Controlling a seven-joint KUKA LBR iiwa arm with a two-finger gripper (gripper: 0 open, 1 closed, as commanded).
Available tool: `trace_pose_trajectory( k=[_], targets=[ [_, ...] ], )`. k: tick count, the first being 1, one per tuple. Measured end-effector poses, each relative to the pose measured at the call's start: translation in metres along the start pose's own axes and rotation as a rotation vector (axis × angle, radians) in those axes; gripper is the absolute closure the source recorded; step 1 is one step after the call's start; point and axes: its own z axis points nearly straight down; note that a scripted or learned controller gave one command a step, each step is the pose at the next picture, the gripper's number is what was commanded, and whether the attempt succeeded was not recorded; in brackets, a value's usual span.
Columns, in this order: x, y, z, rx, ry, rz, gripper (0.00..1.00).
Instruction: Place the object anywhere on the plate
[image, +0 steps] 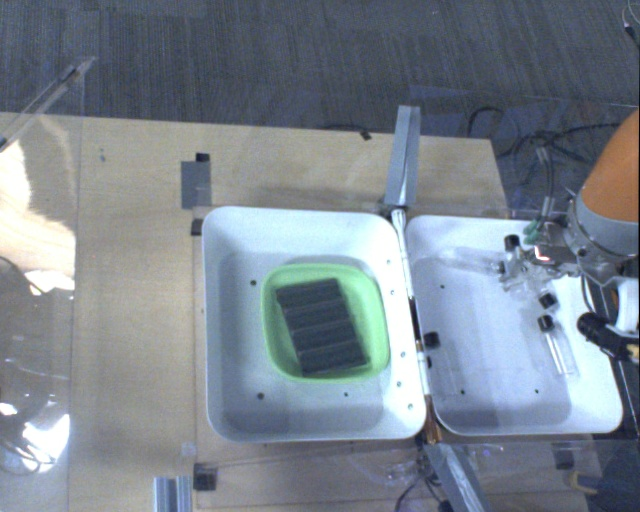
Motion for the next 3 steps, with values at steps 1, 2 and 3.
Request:
trace_pose_trajectory(
  k=[1, 2, 3],
  targets=[
    [0.0, 0.0, 0.0, 0.0, 0.0, 0.0, 0.0],
    [-0.043, -0.06, -0.138, -0.004, -0.002, -0.13, 0.0],
    [-0.058, -0.063, -0.231, -0.007, -0.004, 0.014, 0.0]
  ],
)
